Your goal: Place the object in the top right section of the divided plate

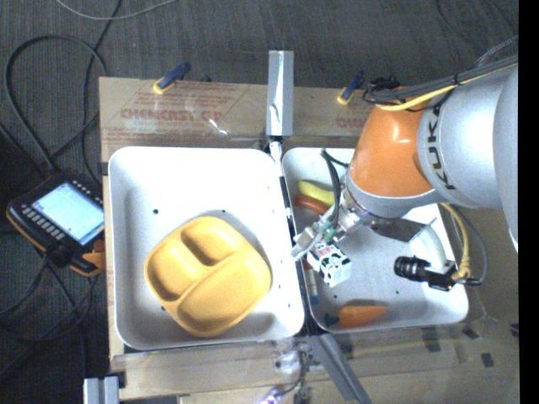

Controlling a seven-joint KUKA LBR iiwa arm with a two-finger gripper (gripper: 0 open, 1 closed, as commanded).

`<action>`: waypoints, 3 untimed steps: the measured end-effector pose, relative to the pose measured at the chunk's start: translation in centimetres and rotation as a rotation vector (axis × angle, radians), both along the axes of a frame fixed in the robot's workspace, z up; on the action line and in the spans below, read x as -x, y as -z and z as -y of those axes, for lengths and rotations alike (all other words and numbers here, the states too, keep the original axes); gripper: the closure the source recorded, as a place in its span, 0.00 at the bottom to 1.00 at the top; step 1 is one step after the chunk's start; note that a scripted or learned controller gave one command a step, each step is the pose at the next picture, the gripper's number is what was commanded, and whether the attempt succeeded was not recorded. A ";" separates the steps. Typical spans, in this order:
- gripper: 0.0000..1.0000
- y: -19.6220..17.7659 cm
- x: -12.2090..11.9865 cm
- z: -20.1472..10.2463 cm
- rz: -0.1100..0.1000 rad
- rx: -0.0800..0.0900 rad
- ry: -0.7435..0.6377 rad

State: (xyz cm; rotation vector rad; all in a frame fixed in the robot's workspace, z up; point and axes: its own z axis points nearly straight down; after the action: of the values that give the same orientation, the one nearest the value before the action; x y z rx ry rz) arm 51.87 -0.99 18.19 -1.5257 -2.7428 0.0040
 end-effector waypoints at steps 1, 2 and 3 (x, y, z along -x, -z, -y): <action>1.00 -1.9 1.4 -0.1 0.000 -0.001 -0.009; 1.00 -5.0 -0.7 -5.0 0.000 0.002 0.119; 1.00 -0.7 -2.0 -1.9 0.000 0.003 0.095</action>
State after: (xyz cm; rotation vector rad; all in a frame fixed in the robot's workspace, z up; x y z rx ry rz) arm 53.84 0.95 18.89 -1.6546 -2.6685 0.0084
